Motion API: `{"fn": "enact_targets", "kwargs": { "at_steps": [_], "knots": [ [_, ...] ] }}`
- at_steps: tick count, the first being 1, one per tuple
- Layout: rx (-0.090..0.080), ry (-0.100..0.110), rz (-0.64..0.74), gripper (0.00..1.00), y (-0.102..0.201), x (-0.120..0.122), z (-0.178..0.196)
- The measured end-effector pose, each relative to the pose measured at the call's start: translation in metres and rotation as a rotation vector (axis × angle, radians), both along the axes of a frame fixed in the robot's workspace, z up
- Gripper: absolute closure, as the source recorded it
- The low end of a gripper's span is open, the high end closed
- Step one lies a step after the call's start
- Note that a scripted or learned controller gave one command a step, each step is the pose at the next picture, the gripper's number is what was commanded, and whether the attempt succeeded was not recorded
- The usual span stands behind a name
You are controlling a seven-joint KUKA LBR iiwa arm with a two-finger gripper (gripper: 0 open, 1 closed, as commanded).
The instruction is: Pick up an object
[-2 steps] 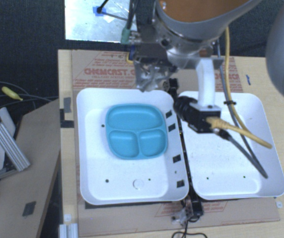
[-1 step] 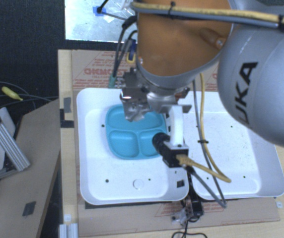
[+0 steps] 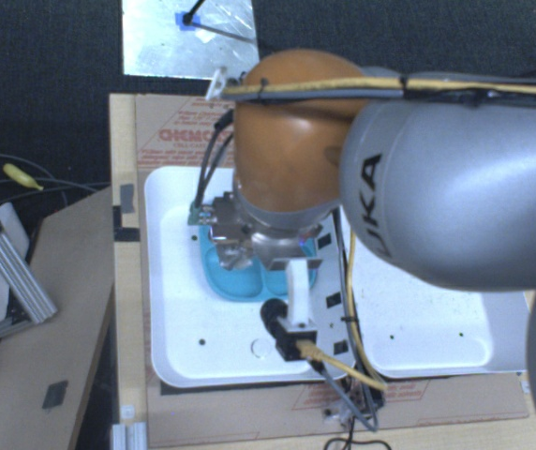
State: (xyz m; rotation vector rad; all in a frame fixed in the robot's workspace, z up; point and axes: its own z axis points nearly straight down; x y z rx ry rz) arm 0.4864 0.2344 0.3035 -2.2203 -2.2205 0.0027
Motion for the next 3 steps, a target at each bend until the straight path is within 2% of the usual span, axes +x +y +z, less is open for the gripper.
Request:
{"fn": "enact_targets", "kwargs": {
  "at_steps": [1, 2, 3],
  "knots": [
    [0.005, -0.012, 0.003, 1.0, 0.0, 0.013, 0.112],
    [0.003, -0.006, 0.007, 1.0, 0.0, 0.013, 0.117],
    [0.005, -0.016, -0.001, 1.0, -0.024, 0.059, 0.238]
  ]
}}
